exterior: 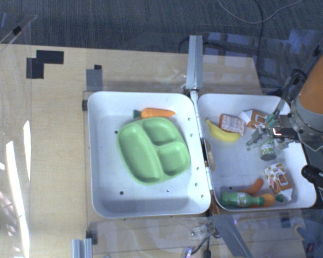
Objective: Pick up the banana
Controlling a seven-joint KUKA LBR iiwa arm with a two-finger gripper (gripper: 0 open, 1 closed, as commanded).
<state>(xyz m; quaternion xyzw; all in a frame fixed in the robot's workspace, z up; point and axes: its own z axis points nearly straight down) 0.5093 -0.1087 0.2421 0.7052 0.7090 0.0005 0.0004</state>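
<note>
Two shallow white bins side by side on a bench. Left bin: green divided plate, toy carrot by its far edge. Right bin: banana at far left, beside small cartons; green bottle along near wall. Above right side, gripper, spread wide, holding nothing.

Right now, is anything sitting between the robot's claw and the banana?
Yes. A small red-and-white carton lies against the banana on its right, and another carton sits beside that, both between the banana and the gripper in the right bin.
</note>
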